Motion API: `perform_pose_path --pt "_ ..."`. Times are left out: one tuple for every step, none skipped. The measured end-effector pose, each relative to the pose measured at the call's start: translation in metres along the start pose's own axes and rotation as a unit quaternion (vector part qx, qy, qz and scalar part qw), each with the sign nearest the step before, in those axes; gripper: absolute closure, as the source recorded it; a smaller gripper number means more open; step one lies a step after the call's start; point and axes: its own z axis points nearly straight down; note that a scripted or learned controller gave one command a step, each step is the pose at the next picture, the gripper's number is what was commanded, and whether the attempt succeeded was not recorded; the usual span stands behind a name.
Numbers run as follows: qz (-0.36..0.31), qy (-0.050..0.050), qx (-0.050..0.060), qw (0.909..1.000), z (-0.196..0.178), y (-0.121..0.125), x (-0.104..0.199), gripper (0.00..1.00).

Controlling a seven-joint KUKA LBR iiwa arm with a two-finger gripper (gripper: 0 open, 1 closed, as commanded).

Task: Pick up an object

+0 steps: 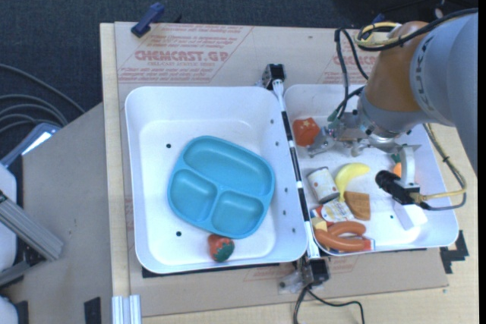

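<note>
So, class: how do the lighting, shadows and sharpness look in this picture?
Camera view: light is even and soft; the white bins look bright without harsh glare. The blue tray casts a faint shadow. The arm is slightly soft and out of focus; small items near the sausages are a bit blurred.

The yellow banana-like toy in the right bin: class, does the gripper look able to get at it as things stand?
Probably yes. The yellow toy lies uncovered, just below the gripper in the right bin. The white canister and brown wedge crowd it closely, so a clean approach from above looks possible but tight.
</note>
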Motion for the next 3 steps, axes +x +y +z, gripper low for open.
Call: perform_pose_path --pt "0.0 0.0 0.0 1.0 0.0098 -0.0135 -0.002 0.0" --pt "0.0 0.0 0.0 1.0 0.0 -0.0131 -0.0018 1.0" --pt "0.0 0.0 0.0 1.0 0.0 -0.0132 -0.0018 0.0"
